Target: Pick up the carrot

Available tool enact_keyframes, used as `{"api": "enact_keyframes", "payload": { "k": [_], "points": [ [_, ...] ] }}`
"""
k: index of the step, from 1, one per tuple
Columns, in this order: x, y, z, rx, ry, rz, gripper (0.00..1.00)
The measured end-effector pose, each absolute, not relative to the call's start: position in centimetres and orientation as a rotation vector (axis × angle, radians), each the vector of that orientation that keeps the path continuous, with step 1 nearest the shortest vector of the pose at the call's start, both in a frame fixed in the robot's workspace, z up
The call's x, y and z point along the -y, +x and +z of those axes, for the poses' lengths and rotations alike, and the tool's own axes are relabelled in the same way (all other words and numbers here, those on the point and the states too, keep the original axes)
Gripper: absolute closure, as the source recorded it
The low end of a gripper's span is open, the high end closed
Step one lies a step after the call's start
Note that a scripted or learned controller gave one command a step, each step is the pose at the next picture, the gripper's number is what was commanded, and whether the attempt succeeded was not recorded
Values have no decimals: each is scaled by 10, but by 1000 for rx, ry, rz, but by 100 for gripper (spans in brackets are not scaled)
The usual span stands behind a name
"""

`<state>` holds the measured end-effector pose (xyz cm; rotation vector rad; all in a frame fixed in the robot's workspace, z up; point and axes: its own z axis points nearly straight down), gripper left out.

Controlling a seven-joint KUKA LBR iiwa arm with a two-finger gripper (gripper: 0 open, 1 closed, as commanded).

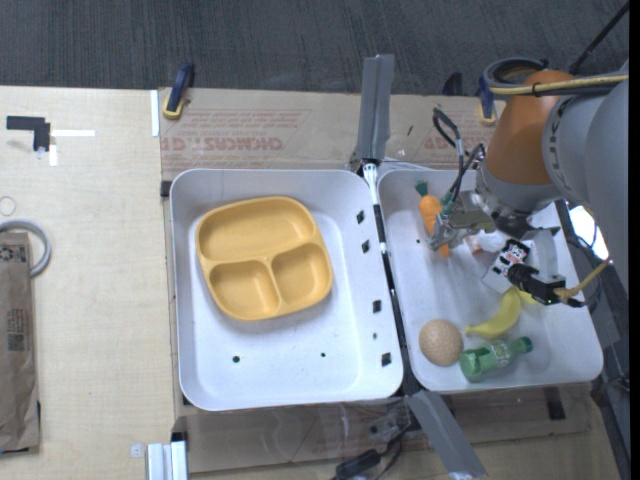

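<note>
- Yellow divided plate (264, 256) in the left bin (190, 298).
- Banana (499, 317), tan ball (440, 341) and green bottle (493, 357) in the right bin (420, 298).

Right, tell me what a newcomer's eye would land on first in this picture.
First the yellow divided plate, lying alone in the left bin. Next the grey arm with its orange band, reaching in over the right bin with the gripper down beside the carrot at the far end. Nearer the camera in that bin lie a banana, a green bottle and a tan ball.
</note>
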<state>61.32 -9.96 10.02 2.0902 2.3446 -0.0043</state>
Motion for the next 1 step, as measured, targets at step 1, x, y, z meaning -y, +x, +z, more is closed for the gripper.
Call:
{"api": "enact_keyframes", "payload": {
  "k": [1],
  "points": [
    [42,659,227,-2227,2213,-2,100]
  ]
}}
